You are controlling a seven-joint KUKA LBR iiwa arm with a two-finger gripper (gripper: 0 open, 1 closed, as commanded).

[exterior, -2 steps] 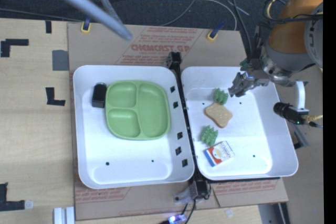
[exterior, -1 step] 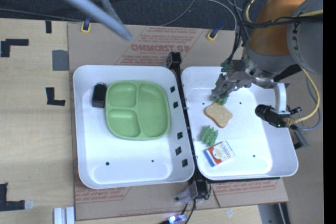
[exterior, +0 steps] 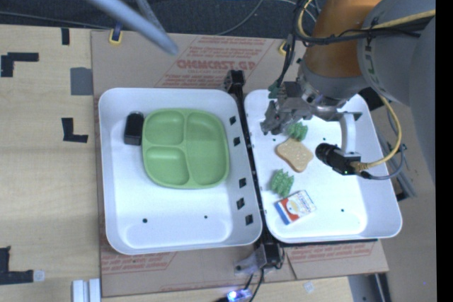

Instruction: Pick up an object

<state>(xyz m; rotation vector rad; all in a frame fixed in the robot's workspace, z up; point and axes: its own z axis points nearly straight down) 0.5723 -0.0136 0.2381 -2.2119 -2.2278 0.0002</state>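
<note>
Two shallow white bins sit side by side on your bench, over cardboard. Your left bin (exterior: 117, 173) carries a green divided plate (exterior: 186, 148) with a small black block (exterior: 134, 128) touching its left edge. Your right bin (exterior: 368, 216) holds a slice of toast (exterior: 295, 154), a green leafy piece (exterior: 282, 182), a red, white and blue packet (exterior: 295, 206) and another green piece (exterior: 298, 130) just beside the gripper (exterior: 277, 117), which hangs low over the bin's upper left corner; whether it pinches anything, you cannot tell.
</note>
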